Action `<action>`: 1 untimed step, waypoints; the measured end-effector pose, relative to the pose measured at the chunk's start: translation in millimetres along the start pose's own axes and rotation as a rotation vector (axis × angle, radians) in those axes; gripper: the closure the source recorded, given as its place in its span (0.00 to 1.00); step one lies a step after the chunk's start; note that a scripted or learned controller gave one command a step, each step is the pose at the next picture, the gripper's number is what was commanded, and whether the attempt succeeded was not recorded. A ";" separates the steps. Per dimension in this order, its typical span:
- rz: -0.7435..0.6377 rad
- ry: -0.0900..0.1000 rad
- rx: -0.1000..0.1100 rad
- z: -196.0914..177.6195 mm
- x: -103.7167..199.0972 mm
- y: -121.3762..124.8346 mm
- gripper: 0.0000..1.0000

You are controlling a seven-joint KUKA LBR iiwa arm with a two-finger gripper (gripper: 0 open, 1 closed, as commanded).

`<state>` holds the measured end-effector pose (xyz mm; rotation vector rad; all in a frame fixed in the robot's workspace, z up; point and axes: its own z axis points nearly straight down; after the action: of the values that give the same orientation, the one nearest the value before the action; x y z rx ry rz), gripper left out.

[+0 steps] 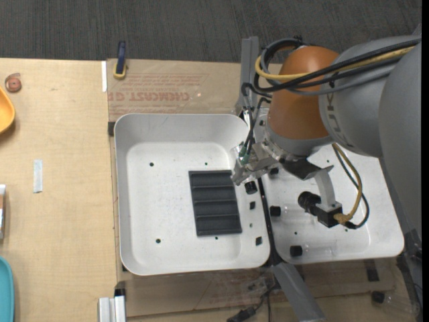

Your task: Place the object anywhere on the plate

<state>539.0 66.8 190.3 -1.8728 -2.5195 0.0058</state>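
Observation:
A black ribbed rectangular plate point(216, 203) lies flat in the middle of the left white bin point(134, 200). My gripper point(248, 170) hangs under the orange wrist band point(298, 102), over the left bin's right rim, just above and to the right of the plate's top right corner. The wrist and its cables cover the tip. I cannot make out any object held there. No loose object is visible on the plate.
The right white bin point(348, 240) lies mostly under the grey arm point(389, 92). A black cable fitting point(320, 208) hangs over it. Brown cardboard point(167, 89) lies behind the bins. The wooden bench point(53, 180) to the left bears small items.

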 end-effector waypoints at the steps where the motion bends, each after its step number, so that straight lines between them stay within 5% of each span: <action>1: 0.048 0.000 0.000 -25.5 54.0 -30.4 1.00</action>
<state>494.4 109.8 215.9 -1.9327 -2.4744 0.0062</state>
